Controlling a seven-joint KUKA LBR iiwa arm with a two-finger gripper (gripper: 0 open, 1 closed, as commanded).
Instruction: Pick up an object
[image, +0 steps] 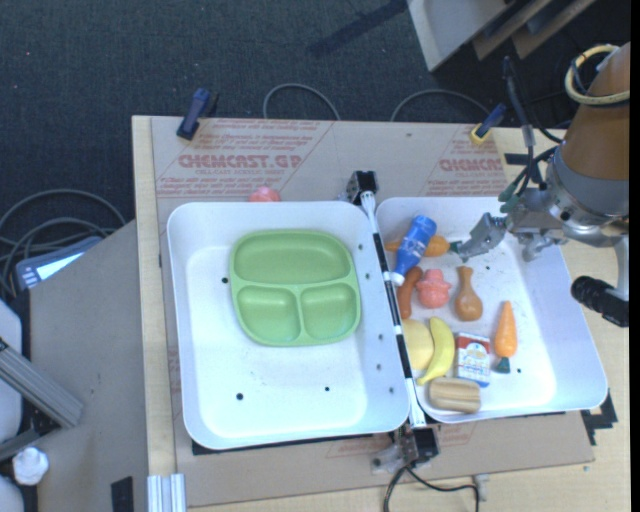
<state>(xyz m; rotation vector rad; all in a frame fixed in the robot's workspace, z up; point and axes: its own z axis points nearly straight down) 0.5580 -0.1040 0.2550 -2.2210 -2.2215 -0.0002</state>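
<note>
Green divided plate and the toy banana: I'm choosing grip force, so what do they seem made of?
The green divided plate looks like moulded plastic with a matte finish: even colour, rounded compartment ridges, little glare. The toy banana looks like smooth plastic, perhaps hollow; its flat yellow and soft sheen suggest that, though rubber cannot be ruled out.

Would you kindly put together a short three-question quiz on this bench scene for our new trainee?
1. True or false: the green divided plate lies in the left bin.
2. Which thing lies nearest the front rim of the right bin?
A. the blue bottle
B. the hot dog bun
C. the pink toy
3. Fill the gap: the gripper hangs over the back of the ____ bin, with nothing seen between its fingers.

Key: 1 true. 2 B; the bun lies in front of the banana and the carrot. 3 right.
</note>
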